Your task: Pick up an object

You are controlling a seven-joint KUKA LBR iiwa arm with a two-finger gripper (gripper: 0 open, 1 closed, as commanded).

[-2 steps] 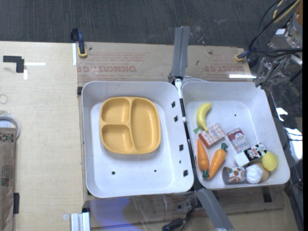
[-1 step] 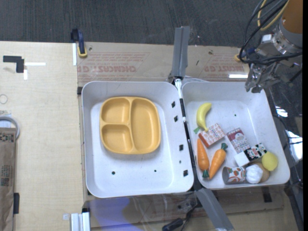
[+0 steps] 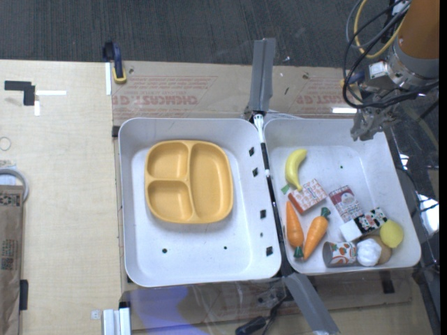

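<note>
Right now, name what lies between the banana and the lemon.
In the camera view, two small cartons lie between the banana and the lemon.

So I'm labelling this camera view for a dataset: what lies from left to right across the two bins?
Yellow three-compartment plastic plate → yellow toy banana → small red-and-white carton → round yellow toy lemon.

Upside-down red "CHEMCAST GP" print, cardboard sheet [image 3: 209, 89] behind bins
</note>
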